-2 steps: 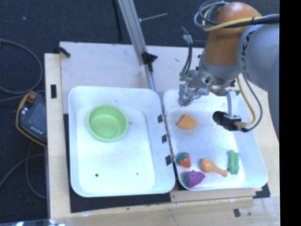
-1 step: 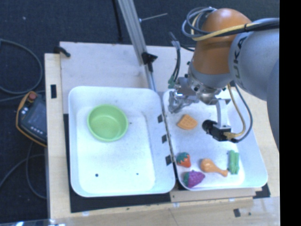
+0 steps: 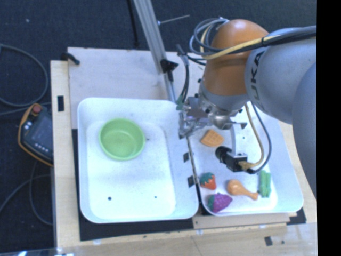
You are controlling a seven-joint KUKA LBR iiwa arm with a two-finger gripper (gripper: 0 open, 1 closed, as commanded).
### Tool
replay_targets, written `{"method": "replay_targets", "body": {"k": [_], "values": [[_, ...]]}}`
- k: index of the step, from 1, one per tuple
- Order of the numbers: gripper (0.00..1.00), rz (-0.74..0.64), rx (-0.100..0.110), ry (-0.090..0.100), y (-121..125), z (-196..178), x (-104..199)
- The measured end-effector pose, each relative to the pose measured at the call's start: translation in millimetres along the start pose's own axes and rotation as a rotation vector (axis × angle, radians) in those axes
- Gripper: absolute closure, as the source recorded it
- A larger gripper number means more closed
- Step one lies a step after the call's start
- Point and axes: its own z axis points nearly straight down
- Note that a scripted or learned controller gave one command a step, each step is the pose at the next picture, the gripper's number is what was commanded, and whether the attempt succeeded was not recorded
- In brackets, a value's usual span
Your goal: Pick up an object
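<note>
My gripper (image 3: 187,126) hangs under the orange-banded wrist, low over the far left corner of the right bin (image 3: 287,193), close to the divide between the bins. Just to its right lies an orange wedge-shaped toy (image 3: 212,138). Toward the front of the same bin lie a red strawberry (image 3: 208,181), a purple bunch of grapes (image 3: 219,201), an orange drumstick (image 3: 241,189) and a green vegetable (image 3: 264,184). A green bowl (image 3: 122,138) stands upright in the left bin (image 3: 133,196). I see nothing between the gripper's tips.
A slanted metal rail (image 3: 152,36) runs down from the top toward the gripper. The arm's grey body covers the right bin's far right part. An orange-edged pendant (image 3: 36,132) lies off the bench at left.
</note>
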Motion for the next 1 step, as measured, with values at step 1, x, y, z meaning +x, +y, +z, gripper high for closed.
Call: {"method": "replay_targets", "body": {"k": [1], "values": [[1.00,0.001,0.001,-0.001,-26.7,14.6,39.5]]}}
